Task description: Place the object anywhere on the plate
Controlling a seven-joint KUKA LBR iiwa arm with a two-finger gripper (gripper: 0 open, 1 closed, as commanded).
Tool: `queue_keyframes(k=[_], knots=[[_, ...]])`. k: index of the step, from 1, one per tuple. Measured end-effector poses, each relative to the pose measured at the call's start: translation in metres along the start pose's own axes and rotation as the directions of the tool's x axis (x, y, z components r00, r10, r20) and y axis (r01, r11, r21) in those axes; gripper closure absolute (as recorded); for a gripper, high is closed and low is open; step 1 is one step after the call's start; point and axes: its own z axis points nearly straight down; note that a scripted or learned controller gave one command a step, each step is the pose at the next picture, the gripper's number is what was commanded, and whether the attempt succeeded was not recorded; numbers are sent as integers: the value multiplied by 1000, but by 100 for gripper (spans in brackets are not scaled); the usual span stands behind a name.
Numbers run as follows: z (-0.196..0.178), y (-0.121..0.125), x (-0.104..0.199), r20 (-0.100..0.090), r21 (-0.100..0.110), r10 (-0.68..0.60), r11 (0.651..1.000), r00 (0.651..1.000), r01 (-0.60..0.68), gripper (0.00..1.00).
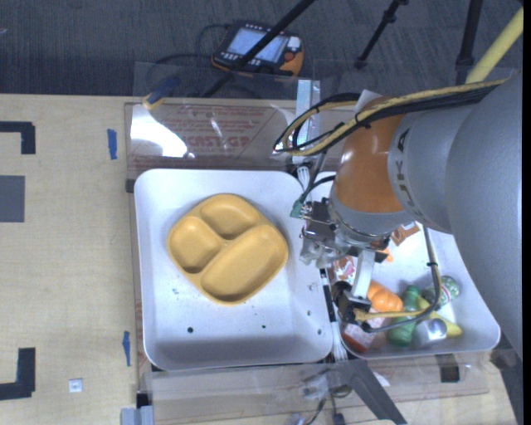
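Wooden bench (66, 274), two white bins (241, 328) side by side

Premises: a robotics lab or test cell, not a home or kitchen. Evidence follows. An industrial arm (448, 158) with loose cables (332, 116) occupies the 3 o'clock side. Two white bins (158, 249) sit on a plywood bench (58, 249) marked with black squares (18, 139) and blue tape (112, 143). At 12 o'clock, a handheld control pendant (255, 48) lies on dark carpet (83, 41), with tripod legs (390, 25) beside it. A clear plastic panel (216, 129) stands behind the bins.
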Motion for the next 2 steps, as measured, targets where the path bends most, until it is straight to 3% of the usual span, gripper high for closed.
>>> queue_keyframes(k=[1, 2], knots=[[0, -15, 11, 0, 0, 226, 974, 974, -226, 100], [93, -39, 64, -11, -17, 149, 989, 989, -150, 100]])
